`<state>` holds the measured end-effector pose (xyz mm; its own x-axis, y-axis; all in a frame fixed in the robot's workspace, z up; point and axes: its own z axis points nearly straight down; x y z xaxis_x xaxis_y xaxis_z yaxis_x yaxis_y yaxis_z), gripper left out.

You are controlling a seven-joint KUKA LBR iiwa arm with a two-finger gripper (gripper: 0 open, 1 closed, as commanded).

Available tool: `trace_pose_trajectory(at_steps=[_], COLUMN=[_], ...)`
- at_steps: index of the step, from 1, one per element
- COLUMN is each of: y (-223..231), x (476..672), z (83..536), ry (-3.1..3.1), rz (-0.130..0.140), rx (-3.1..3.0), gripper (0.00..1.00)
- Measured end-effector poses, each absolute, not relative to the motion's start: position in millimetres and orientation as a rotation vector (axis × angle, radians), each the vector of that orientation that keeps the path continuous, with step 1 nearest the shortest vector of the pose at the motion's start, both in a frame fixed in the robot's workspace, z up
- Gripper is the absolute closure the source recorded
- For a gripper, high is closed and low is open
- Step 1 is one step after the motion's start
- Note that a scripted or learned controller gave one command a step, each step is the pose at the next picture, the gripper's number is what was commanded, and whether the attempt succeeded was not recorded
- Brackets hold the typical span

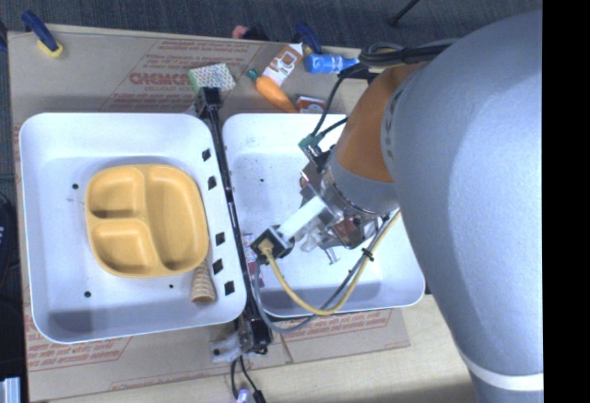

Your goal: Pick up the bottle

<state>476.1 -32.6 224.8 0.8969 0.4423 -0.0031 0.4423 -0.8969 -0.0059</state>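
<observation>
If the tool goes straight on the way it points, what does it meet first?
Probably the floor of the right bin: the tool seems to point down into it, though depth here is unclear.

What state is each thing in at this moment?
Yellow plate: flat, right way up, compartments empty, in the left bin.
Cone: lying on its side beside the plate.
Gripper: low in the right bin.
Green patterned pad: lying flat behind the bins.
</observation>
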Motion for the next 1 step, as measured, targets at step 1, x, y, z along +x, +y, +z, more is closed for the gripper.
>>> trace_pose_trajectory(at_steps=[1], y=[-41.6], x=[475.3], z=[194.6], ry=[-0.506], rz=[0.011], rx=[-3.095], gripper=[1.00])
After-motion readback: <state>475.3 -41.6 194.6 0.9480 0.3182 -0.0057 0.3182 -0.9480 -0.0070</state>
